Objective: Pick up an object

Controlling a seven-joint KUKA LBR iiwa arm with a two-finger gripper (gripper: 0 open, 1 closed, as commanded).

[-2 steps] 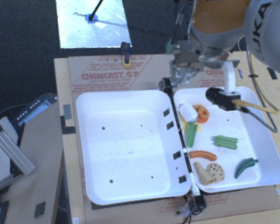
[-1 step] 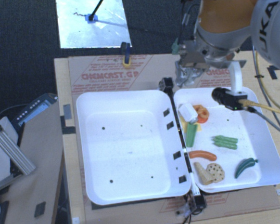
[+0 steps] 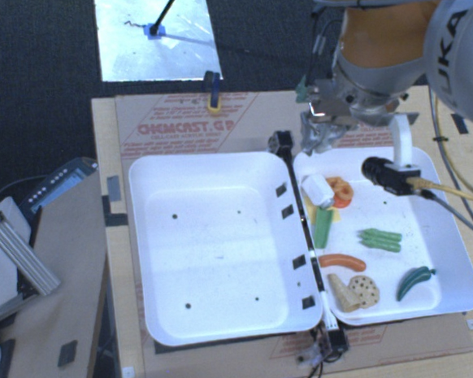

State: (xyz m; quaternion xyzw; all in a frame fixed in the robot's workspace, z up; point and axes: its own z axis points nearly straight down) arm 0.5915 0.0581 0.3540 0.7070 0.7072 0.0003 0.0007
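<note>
Seen from the fixed camera above the bench, the things nearest the lens lie at the near edge of the right bin (image 3: pixel 464 288): a cracker-like biscuit (image 3: pixel 363 290) touching a pale wedge (image 3: pixel 343 295) by the near left corner, and a dark green pepper (image 3: pixel 413 281) toward the near right corner. Just behind them an orange sausage (image 3: pixel 341 261) lies against the left wall, with a bunch of green beans (image 3: pixel 380 240) mid-bin and a light green stick (image 3: pixel 323 227) along the dividing wall. Farther back, a white block (image 3: pixel 317 190) rests on an orange-red piece (image 3: pixel 340 194).

They lie loose and spread apart, probably scattered so that each can be taken singly. The left bin (image 3: pixel 216 243) carries nothing to pick.

The gripper (image 3: pixel 323 132) hangs at the far left corner of the right bin, above the rim. Whether it is spread or closed cannot be told, and nothing shows in its grasp. The white block lies closest, just nearer the camera than the gripper; the pepper and biscuit lie well apart from it, at the opposite edge. No object has been lifted yet.
</note>
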